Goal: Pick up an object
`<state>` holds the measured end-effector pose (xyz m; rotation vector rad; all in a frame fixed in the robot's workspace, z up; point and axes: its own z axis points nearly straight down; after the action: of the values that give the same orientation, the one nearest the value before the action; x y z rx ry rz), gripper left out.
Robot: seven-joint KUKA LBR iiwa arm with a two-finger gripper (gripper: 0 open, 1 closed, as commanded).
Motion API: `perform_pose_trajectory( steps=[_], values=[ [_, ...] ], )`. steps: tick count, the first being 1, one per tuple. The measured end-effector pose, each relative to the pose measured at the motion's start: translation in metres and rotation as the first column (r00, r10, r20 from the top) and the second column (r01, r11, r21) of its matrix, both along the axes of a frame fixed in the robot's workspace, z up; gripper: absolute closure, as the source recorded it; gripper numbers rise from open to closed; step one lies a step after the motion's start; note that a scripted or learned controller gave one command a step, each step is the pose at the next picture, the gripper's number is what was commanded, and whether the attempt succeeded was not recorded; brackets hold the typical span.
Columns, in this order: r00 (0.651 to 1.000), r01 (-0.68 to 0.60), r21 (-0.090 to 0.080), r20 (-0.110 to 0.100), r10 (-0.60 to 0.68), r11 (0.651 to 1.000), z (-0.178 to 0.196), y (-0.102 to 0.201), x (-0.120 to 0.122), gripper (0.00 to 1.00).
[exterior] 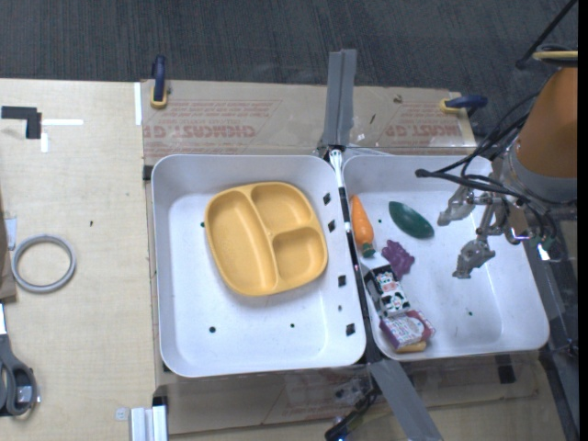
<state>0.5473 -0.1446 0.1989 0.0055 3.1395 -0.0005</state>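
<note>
The gripper (pixel 467 239) is hanging over the right bin (pixel 514 333), its jaws looking spread and pinching nothing. Left of it, the carrot (pixel 362 225) is lying against the divider, long axis running up-down the bin, beside a green leaf (pixel 410 220) and purple piece (pixel 398 257).
</note>
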Motion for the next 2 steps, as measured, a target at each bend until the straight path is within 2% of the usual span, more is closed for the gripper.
perform_pose_trajectory(
  steps=[1,2],
  values=[
    [0.876,0.483,0.000,0.001,-0.483,0.876,-0.107,-0.018,0.047,0.00],
    [0.585,0.811,-0.004,0.008,-0.811,0.585,-0.104,0.042,0.029,0.00]
  ],
)
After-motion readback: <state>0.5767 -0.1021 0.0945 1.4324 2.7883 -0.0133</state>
